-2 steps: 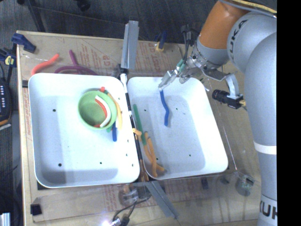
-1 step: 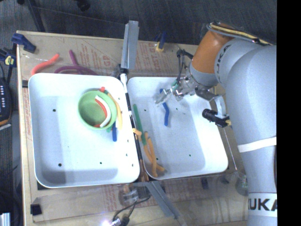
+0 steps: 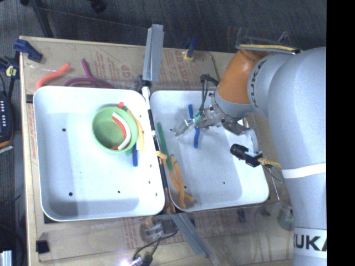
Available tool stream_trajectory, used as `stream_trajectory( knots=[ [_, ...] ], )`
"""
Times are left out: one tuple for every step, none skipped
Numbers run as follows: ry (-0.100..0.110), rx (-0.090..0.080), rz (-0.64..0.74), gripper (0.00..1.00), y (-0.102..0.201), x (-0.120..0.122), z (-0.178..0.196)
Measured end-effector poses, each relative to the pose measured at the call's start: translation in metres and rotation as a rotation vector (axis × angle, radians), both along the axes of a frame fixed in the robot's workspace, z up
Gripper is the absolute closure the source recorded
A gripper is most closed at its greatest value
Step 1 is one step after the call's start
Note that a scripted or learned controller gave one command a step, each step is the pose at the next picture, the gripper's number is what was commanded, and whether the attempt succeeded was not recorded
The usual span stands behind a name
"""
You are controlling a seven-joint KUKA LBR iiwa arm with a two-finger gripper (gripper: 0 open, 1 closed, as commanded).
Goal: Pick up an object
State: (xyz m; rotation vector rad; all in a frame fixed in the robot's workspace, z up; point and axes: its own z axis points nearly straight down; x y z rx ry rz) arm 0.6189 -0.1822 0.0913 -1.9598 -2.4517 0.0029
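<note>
Observed from above: the arm (image 3: 288, 110) reaches in from the right over the right bin (image 3: 244, 190). The claw (image 3: 195, 123) sits low over that bin's upper middle, with thin metal fingers (image 3: 183, 129) splayed to the left; whether they are spread or pressed together cannot be told at this sharpness.

A blue stick (image 3: 196, 137) lies directly at the claw, its upper end meeting the finger region and its lower end projecting toward the bin floor. Its long axis runs nearly top to bottom in the view, tilted slightly. A second blue piece (image 3: 190, 112) stands just above it, on a similar line. Contact between claw and stick cannot be confirmed.

Along the right bin's left wall lie a green stick (image 3: 161, 137), long axis near vertical, and below it an orange item (image 3: 178, 183).

The left bin (image 3: 72, 187) holds a green bowl (image 3: 108, 129) carrying a white curved piece (image 3: 128, 132), with a small blue piece (image 3: 135, 158) just below.
</note>
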Motion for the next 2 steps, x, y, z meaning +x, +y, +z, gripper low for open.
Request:
stream_trajectory(
  knots=[
    [0.001, -0.001, 0.003, 1.00, -0.001, 0.000, 0.010],
    [-0.002, 0.000, -0.034, 1.00, 0.079, 0.021, 0.101]
  ],
)
